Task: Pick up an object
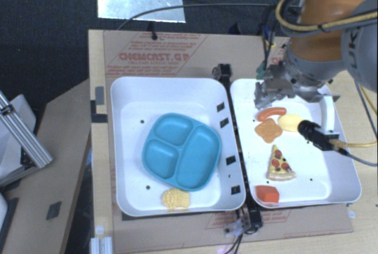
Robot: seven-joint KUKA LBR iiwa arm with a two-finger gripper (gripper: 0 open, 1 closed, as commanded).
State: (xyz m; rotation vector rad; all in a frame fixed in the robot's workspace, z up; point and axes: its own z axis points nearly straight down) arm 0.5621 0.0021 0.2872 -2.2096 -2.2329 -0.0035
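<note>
My gripper (270, 95) hangs over the far part of the right bin (339, 185), just above a red-orange sausage (271, 112). Nothing shows in its grasp. Right below the sausage lies an orange toast-shaped piece (268, 130), with a pale yellow rounded piece (288, 122) to its right. Nearer the front, a pizza slice (280, 165) lies flat, and a red-orange block (267, 194) sits at the front left corner of that bin.
The left bin (127, 99) holds a blue divided plate (181, 151) in its middle and a yellow corn piece (176, 198) by its front wall. A black ridge with clips (231, 129) separates the two bins. The arm's bulky body (331, 28) looms over the right bin's far side.
</note>
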